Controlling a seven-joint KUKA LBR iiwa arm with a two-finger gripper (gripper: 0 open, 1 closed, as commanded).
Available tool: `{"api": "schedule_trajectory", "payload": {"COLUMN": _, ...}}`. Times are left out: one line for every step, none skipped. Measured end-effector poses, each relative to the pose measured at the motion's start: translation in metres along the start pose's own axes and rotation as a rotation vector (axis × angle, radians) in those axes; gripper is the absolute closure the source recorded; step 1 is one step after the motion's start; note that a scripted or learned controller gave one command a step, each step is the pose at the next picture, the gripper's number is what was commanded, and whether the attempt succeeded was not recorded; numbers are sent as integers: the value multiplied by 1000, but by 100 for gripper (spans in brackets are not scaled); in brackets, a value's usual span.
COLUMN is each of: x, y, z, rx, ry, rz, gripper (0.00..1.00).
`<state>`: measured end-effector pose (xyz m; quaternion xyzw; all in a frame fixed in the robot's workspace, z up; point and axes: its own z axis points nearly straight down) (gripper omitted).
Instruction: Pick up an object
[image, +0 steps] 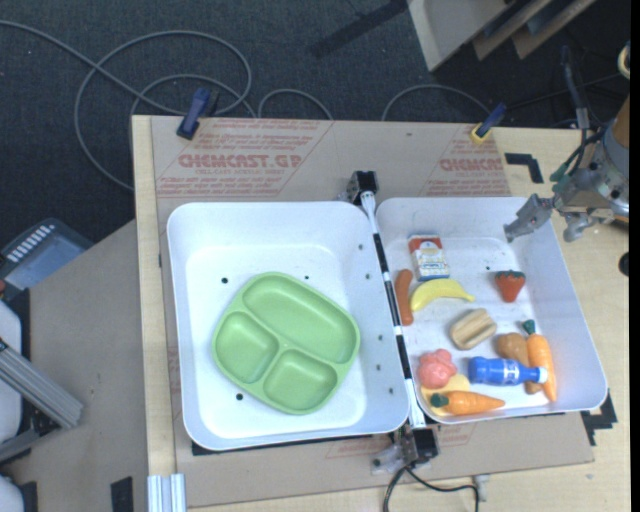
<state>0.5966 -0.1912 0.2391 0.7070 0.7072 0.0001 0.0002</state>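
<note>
Nearest me, along the right bin (575, 330)'s front edge, lay a glossy plastic carrot (468, 403) and a blue bottle (506, 373), with a bread roll (472, 327) and curved yellow banana (441, 293) just behind. Left of them, a smooth green divided plate (286, 343) sat in the left bin (200, 250). Farther back stood a small carton (430, 257) and a strawberry (511, 285), and over the far right corner hung the gripper (548, 218), metal fingers spread apart, holding nothing.

The pincer (545, 218) is grey metal with slim angled fingers, mounted under a pale, rounded wrist with dark cabling above.
</note>
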Motion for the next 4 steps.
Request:
{"api": "schedule_trajectory", "payload": {"x": -26, "y": -3, "z": 144, "rx": -2, "ry": 3, "rz": -2, "gripper": 0}}
{"api": "schedule_trajectory", "payload": {"x": -27, "y": -3, "z": 134, "rx": -3, "ry": 0, "rz": -2, "gripper": 100}}
{"api": "schedule_trajectory", "payload": {"x": 54, "y": 39, "z": 131, "rx": -2, "ry": 1, "rz": -2, "gripper": 100}}
{"api": "schedule_trajectory", "payload": {"x": 157, "y": -12, "z": 54, "rx": 0, "ry": 3, "rz": -3, "gripper": 100}}
